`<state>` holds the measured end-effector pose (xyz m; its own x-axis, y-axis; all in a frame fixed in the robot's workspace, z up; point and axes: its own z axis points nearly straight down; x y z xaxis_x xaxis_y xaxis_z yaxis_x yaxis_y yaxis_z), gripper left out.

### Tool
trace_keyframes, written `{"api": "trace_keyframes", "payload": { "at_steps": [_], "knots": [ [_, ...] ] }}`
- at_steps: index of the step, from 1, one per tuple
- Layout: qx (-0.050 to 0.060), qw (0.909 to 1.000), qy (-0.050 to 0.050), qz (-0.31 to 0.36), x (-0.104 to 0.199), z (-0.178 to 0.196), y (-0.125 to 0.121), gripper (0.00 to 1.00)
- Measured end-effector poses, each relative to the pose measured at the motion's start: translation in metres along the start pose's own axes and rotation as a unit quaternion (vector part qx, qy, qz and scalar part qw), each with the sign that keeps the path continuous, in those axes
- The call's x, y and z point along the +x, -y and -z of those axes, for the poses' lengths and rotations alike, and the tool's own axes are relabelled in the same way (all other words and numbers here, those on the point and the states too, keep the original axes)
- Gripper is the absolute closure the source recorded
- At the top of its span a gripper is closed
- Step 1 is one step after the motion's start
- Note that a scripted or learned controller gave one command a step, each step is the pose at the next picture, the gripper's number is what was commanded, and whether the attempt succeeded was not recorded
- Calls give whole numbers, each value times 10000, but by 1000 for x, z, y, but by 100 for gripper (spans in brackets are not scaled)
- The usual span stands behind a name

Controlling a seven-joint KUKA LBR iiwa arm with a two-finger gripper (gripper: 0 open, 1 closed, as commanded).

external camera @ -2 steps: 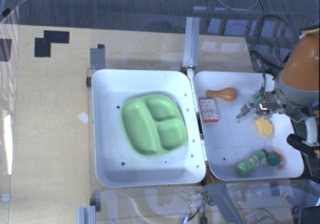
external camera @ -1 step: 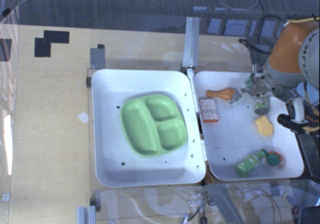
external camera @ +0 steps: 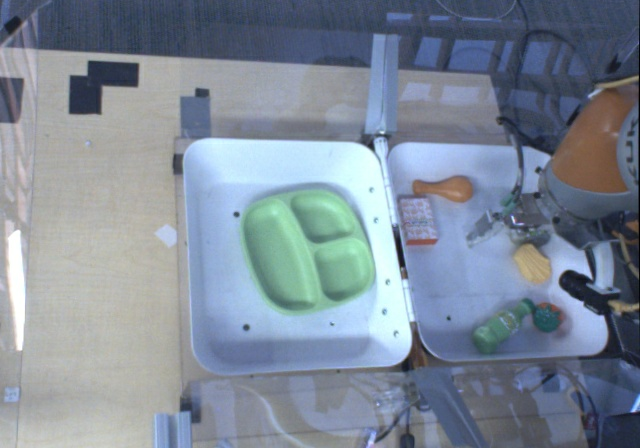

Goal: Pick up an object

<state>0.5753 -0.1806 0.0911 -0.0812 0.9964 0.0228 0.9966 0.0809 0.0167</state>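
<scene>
Camera view puts my end effector (external camera: 497, 226) spread over the right bin (external camera: 450, 316) (nothing gripped); I'd judge it mid-approach, next needing descent onto the yellow object (external camera: 532, 263).

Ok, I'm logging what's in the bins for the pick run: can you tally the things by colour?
Green: 2, the divided tray and the bottle
Orange: 1, the drumstick-shaped toy
Yellow: 1, the small lump
Pink and white: 1, the small box
Total: 5
</scene>
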Motion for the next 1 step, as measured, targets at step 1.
{"api": "trace_keyframes", "payload": {
  "at_steps": [1],
  "knots": [
    [226, 9997, -67, -20, -7, -4, -79, 0]
  ]
}}
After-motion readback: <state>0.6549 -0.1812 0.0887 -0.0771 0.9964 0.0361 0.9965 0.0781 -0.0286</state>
